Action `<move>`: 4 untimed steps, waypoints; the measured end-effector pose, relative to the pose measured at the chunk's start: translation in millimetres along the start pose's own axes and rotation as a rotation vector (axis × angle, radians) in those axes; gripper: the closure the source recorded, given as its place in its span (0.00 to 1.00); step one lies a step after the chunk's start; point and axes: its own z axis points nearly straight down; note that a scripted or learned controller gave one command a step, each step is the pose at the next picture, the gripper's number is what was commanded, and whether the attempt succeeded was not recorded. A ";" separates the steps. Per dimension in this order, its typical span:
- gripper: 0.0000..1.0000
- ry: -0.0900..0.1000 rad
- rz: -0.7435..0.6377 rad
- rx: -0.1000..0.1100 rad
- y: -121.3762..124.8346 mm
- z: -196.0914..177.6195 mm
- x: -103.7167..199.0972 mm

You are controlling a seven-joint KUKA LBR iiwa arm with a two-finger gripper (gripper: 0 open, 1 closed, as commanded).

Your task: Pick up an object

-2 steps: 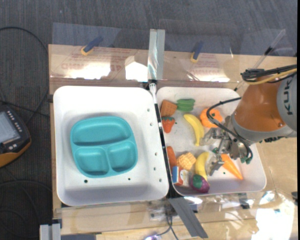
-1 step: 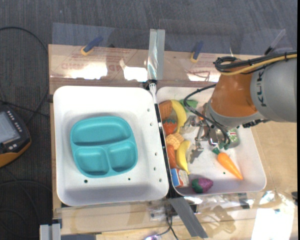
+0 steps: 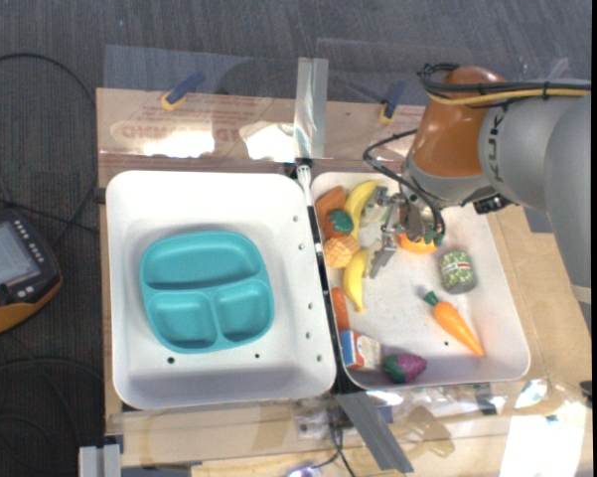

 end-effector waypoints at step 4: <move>0.00 0.002 0.385 0.004 -13.3 0.0 3.8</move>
